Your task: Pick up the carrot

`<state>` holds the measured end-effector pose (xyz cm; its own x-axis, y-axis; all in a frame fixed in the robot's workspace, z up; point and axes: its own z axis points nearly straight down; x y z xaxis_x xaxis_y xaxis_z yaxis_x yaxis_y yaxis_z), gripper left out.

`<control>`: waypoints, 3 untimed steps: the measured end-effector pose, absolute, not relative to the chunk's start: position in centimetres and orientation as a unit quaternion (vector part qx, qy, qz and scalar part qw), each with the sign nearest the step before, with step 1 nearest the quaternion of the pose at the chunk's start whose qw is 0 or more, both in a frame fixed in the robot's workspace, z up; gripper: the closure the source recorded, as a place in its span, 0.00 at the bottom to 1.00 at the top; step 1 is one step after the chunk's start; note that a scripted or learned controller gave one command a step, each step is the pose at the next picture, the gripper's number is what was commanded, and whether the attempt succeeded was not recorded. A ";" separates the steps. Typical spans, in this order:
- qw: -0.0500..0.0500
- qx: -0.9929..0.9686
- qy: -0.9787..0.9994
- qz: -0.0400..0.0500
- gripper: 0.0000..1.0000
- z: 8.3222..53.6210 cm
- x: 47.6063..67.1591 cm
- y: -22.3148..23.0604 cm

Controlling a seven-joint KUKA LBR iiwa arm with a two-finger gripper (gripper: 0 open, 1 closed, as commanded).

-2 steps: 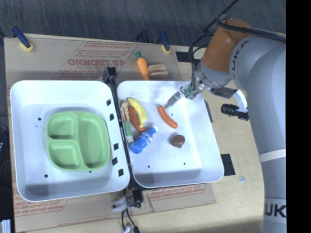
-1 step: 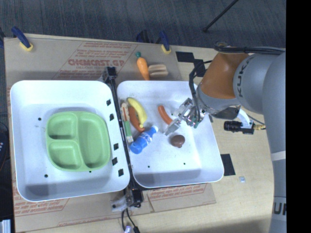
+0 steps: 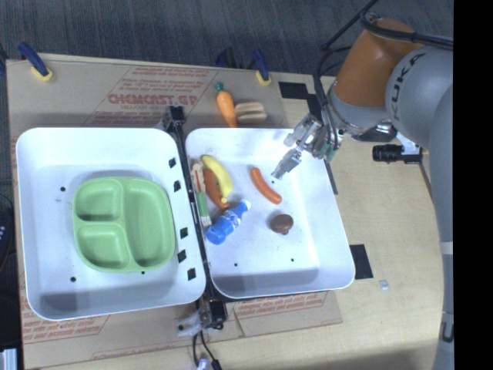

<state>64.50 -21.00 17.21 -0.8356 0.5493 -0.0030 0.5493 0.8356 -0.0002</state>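
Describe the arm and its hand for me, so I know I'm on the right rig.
The arm is grey with rounded casings, an orange band above the wrist and dark lettering on one link. Black cables loop over it. The hand is small, bare silvery metal.

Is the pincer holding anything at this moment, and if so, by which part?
Nothing is held. The pincer hangs over the right bin, while the carrot lies outside it on the cardboard.
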 end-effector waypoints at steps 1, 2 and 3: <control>-0.001 0.196 0.981 0.000 0.00 9.2 60.9 -21.0; 0.001 0.142 0.990 0.000 0.00 9.2 64.2 -12.0; 0.001 0.047 0.999 0.000 0.00 10.0 64.9 -12.1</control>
<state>64.89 -12.12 10.04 -0.9955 0.0944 -0.0017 0.0944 0.9955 -0.0008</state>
